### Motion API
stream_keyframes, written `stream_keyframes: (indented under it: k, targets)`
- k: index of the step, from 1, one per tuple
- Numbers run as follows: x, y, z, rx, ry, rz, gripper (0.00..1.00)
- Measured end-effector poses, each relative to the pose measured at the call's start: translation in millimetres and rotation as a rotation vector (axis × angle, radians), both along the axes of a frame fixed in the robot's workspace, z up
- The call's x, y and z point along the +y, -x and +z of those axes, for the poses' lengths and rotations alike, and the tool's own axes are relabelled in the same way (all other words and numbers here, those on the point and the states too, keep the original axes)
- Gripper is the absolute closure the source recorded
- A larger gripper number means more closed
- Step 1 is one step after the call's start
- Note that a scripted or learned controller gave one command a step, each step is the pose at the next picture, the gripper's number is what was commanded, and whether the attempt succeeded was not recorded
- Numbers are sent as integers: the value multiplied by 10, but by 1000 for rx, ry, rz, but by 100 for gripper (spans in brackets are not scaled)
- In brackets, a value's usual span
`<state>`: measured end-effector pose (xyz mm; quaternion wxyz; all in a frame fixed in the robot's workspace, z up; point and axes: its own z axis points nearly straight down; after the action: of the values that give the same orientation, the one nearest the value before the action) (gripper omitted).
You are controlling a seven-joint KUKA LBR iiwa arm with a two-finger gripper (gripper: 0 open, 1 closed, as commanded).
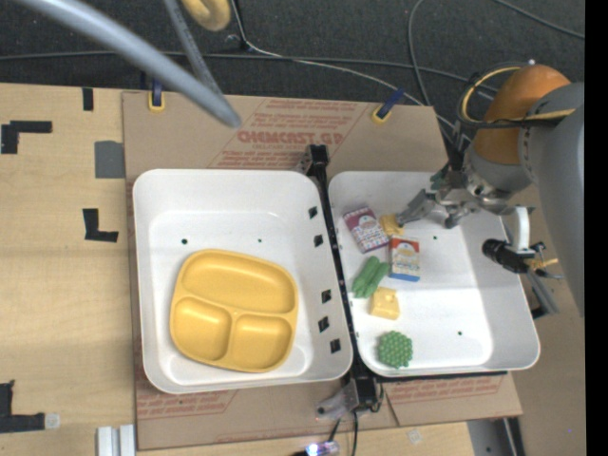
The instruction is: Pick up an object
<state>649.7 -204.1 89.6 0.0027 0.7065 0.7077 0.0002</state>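
Cardboard-covered bench, 2 white bins: gripper point(407, 218) low in right bin point(494, 335), fingers apart beside small yellow piece point(390, 224), likely lined up to pinch it; nothing held.

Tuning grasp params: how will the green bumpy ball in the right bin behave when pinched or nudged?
The green bumpy ball looks round, so a nudge probably rolls it. Its knobbly surface may give the fingers some purchase. It sits apart from the other items, near the right bin front wall.
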Motion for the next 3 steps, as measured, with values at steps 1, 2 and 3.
stream_keyframes:
  k: [1, 2, 3]
  targets:
    - [6, -7, 100, -4, 2, 1, 100]
    - [-73, -3, 576, 1, -2, -1, 100]
    - [28, -9, 1063, 0, -3, 1, 100]
